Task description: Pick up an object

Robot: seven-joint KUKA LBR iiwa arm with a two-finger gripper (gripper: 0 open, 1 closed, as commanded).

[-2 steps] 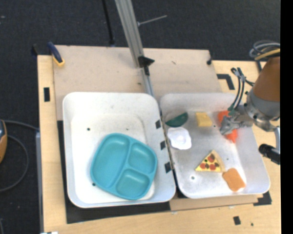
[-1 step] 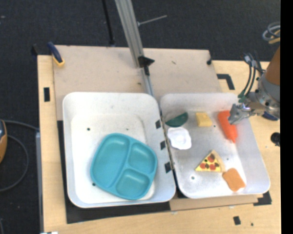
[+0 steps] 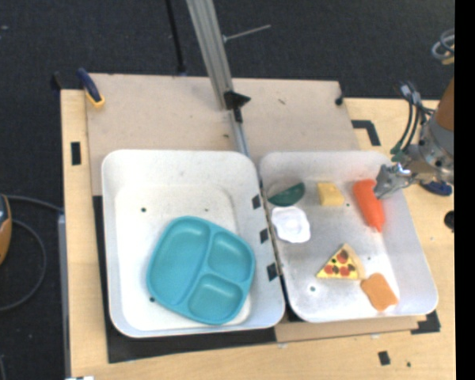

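From my station I see the carrot (image 3: pixel 369 203) lying in the right bin (image 3: pixel 416 248), near its far right edge, tip pointing toward me. The gripper (image 3: pixel 389 179) sits just beside the carrot's top end; I cannot tell how it is set. Left of the carrot are a yellow block (image 3: pixel 328 194), a green piece (image 3: pixel 287 192) and a white cup (image 3: pixel 291 226); nearer lie a pizza slice (image 3: pixel 340 264) and an orange chunk (image 3: pixel 378 290). The left bin (image 3: pixel 127 180) on the counter (image 3: pixel 158 117) holds a teal divided plate (image 3: pixel 201 269).
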